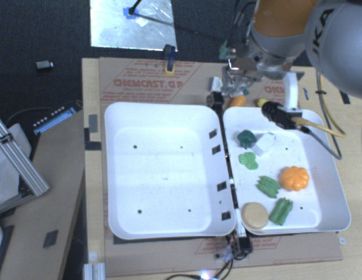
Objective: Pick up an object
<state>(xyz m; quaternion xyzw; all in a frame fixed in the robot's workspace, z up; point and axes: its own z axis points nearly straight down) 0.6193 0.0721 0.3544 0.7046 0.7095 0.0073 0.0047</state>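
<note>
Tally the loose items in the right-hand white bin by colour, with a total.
Green: 4 (dark green lump, light green leafy piece, ridged green piece, green stalk bundle)
Orange: 2 (orange pumpkin-shaped toy, small orange piece at the bin's far rim)
Tan: 1 (round tan disc)
Pale grey: 1 (small pale block)
Total: 8

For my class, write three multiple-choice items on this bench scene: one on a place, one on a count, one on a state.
1. Which bin holds the toys? A. left B. right C. both
2. How many orange pumpkins lie there? A. one B. two C. three
3. Where is the gripper? A. over the left bin's middle B. at the right bin's far edge C. touching the pumpkin

Answers: 1 B, the toys all lie in the right bin. 2 A, a single pumpkin shows. 3 B, the gripper hangs at the far edge, apart from the pumpkin.
</note>
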